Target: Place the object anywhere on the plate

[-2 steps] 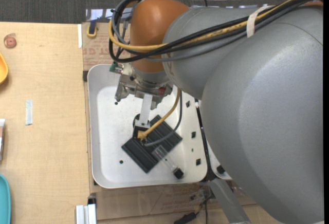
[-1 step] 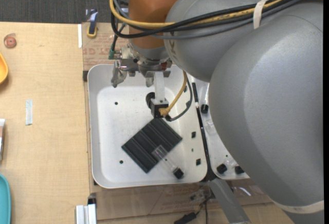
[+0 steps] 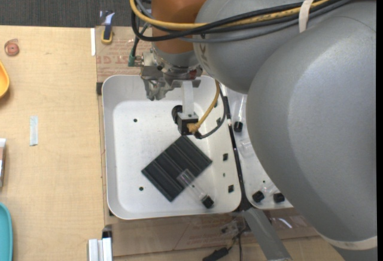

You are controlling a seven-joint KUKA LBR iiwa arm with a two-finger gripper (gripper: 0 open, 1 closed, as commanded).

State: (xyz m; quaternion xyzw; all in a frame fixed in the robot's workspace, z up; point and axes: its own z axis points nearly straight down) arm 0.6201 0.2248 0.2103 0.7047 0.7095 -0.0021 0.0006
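Black and ribbed, the plate (image 3: 170,164) lies in the left bin (image 3: 125,146) with the small clear object (image 3: 192,184) across its near-right edge, so placing looks barely done, while the gripper (image 3: 157,91) hangs at the far side, apart from it, spread or closed I cannot tell.

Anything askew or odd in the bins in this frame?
The black ribbed plate lies diagonally in the left bin, not square to its walls. A small clear piece with a black end rests half on its lower corner.
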